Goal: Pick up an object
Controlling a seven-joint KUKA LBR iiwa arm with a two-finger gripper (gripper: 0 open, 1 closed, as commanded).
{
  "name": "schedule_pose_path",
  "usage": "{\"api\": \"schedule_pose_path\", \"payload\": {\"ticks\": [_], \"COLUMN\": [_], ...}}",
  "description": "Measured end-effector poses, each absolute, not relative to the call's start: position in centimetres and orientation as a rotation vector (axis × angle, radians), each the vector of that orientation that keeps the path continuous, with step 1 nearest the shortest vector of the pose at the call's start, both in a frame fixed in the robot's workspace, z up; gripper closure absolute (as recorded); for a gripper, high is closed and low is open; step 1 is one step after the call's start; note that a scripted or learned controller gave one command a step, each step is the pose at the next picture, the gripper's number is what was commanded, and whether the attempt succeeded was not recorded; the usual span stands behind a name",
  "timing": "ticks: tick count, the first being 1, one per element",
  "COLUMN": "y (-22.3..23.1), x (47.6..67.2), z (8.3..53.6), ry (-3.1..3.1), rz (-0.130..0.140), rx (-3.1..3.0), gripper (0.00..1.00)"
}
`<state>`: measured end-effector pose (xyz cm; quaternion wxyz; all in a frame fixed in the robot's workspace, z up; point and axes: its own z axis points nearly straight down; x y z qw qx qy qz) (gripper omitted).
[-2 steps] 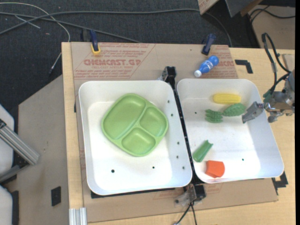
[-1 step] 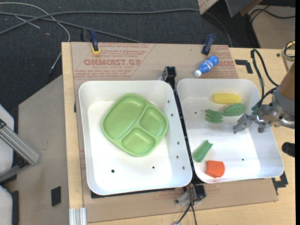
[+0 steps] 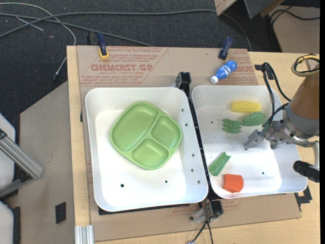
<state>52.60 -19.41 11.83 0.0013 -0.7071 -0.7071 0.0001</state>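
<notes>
One orange block (image 3: 233, 182) (nearest) — three green toys (image 3: 219, 163), one plate (image 3: 146, 134).

A grey arm (image 3: 303, 121) is seen at the right of the frame, banded in orange-brown above the wrist. Black cables are looped beside it, and a grey metal pincer (image 3: 260, 139) is fitted.

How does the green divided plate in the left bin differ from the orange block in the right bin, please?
The green divided plate is broad, flat and pale green; the orange block is small, chunky and orange. The plate lies mid-bin, while the block sits near its bin's front edge. Both rest apart from the pincer.
</notes>
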Motion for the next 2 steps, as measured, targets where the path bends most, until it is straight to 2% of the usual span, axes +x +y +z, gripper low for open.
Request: {"api": "schedule_pose_path", "payload": {"ticks": [1, 2], "y": [-19.3, -19.4], "x": [52.5, 52.7], "z": [8.3, 9.6], "ry": [-2.217, -2.220], "rz": [0.002, -0.002], "rx": [-2.217, -2.221], "gripper": [0.00, 1.00]}}
